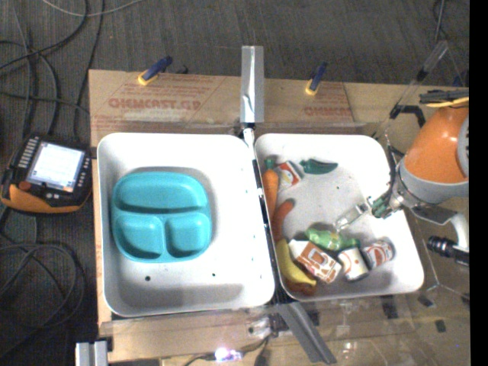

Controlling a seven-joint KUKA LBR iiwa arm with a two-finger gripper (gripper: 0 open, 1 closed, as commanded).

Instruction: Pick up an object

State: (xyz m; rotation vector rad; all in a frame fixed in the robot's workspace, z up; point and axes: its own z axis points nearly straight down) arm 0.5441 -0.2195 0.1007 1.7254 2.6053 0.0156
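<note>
Green bottle-shaped toy, the likeliest pick, lies in the right white plastic bin amid heaped toy food against its near wall, the grey arm's hand poised just above it, whether spread or closed I cannot tell, presumably descending to grasp.

Robotics lab, staged test rig: two white bins on cardboard-topped table, sheet held by blue-and-yellow clamps; teach pendant on dark carpet amid loose cables; grey-orange robot arm at right.
</note>
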